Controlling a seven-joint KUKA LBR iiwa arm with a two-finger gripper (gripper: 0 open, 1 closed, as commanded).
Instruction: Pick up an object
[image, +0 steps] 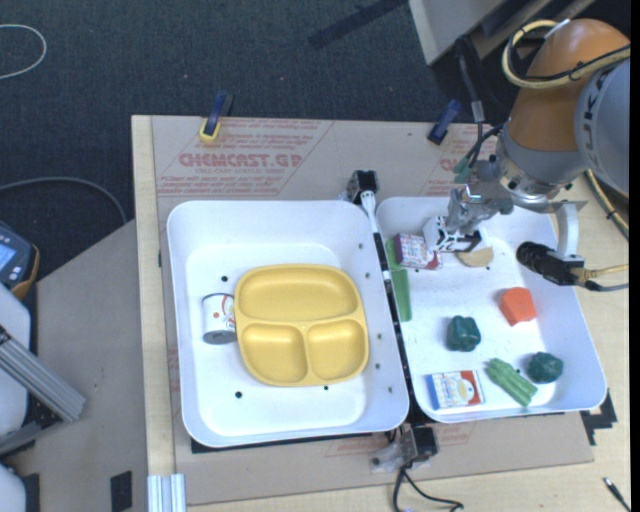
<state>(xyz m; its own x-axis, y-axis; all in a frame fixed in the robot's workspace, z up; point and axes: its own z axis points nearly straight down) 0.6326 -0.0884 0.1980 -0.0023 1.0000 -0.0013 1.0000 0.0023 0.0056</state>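
Wrapper (414, 250) beside gripper (460, 236)

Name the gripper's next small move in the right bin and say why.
Probably a short straight drop, then close. The gripper hovers at the back of the right bin, just above the tan piece and beside the red-and-white packet. Nothing shows between its tips, so no pick has happened yet.

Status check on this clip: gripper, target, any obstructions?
Gripper low at the right bin's far end, grip unclear. Under it a tan piece; red-white packet beside. Nothing seen lifted. Crowding there, otherwise no obstruction.
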